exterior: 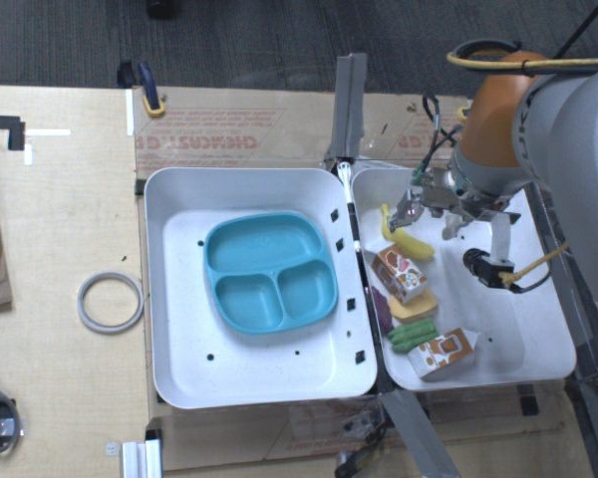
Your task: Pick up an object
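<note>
- My gripper (pixel 411 210) hangs low over the far-left part of the right bin (pixel 538 352), just above the banana.
- Can't tell from this angle if it's apart or together. Nothing visibly clamped, so I'm not claiming a hold.
- Banana (pixel 407 239): yellow, lying at a slant near the bin's far-left corner, one end right under my gripper. Looks like the likeliest pick target, being the closest item and on the edge of the pile.
- Remaining candidates sit in a row along the bin's left wall, running from the banana toward the near edge:
  - small printed carton (pixel 400 272), just nearside of the banana, touching or nearly touching it
  - yellow sponge-like block (pixel 415 307), nearside of that carton
  - green pod-shaped piece (pixel 411 336), against the yellow block
  - second carton (pixel 444 354), lying flat, nearest the bin's near edge
  - something dark purple (pixel 380 310) wedged between the row and the wall; can't tell what it is
- Items crowd that wall, so my guess is a straight-down approach risks clipping a neighbour or the rim. The banana's exposed far end gives the cleanest entry.
- The rest of the right bin's floor is bare, so there's room for my wrist and cable on that side.
- Left bin (pixel 179 347), across the divider from the banana, holds a blue three-compartment plate (pixel 271 272) lying flat in the middle. It's wide and shallow, so likely a poor two-finger target; I'd leave it.
- Task status: nothing lifted yet, by my read.
</note>
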